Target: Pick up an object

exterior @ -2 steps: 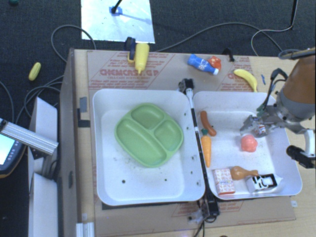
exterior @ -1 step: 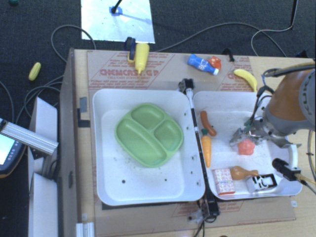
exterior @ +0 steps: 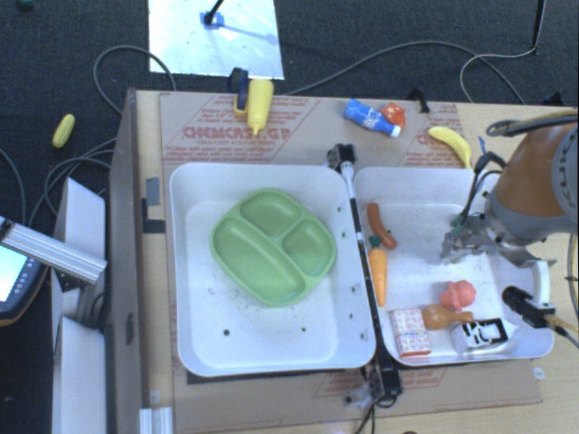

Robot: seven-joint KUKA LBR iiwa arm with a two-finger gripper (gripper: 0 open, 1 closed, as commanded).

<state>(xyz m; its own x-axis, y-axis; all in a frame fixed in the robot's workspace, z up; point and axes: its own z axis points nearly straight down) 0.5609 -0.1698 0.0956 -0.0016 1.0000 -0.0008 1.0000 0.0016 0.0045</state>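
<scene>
As you look down on the bench (exterior: 298,120), two shallow white bins sit side by side on it. The left bin (exterior: 204,333) holds a green divided plate (exterior: 273,245), lying flat near its middle. The right bin (exterior: 425,183) holds the small things you could pick. A hot dog (exterior: 381,226) lies near the bin's left wall, and a carrot (exterior: 378,276) lies just nearer than it, pointing toward the near edge. Close to the near wall you find a small red and white box (exterior: 410,331), an orange pear-shaped toy (exterior: 442,316) just to its right, a pink-red lump (exterior: 459,293) just beyond that toy, and a black and white card (exterior: 481,334) at the near right corner.

Your arm (exterior: 538,183) reaches in from the right, its orange band over the right bin's far right part. The gripper (exterior: 459,244) hangs low over the bin floor, to the right of the carrot and just beyond the pink-red lump, apart from both. You cannot tell from here whether its jaws are wide or narrow, and nothing is visible between them.

Outside the bins, on the far strip of the bench, lie a yellow bottle (exterior: 258,102), a blue bottle (exterior: 371,117) and a banana (exterior: 450,143). A small yellow thing (exterior: 63,130) rests on the dark floor to the far left.
</scene>
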